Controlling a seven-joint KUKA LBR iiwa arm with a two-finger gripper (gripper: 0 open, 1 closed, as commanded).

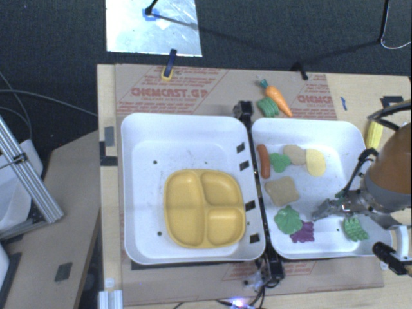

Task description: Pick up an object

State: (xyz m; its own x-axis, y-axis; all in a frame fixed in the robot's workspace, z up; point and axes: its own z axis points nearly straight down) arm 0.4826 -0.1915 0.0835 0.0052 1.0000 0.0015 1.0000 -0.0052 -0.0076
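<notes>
A yellow divided plate (205, 208) sits in the left bin (138, 134). In the right bin (351, 134), the jaws (325, 209) hover just right of a green leafy toy (288, 219) with no clear long axis; their state cannot be told.

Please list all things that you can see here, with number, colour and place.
bins: 2, white, side by side on the bench
tray: 1, yellow, three compartments, in the left bin
sausage: 1, red-orange, right bin, at its left wall
bread slice: 1, tan, middle of the right bin
green toys: 3, green, right bin
grapes: 1, purple, right bin, near edge
pale toys: 2, beige and yellow, far part of the right bin
carrot: 1, orange, on the bench behind the right bin
arm: 1, orange band, from the right
gripper: 1, dark, over the right bin
</notes>
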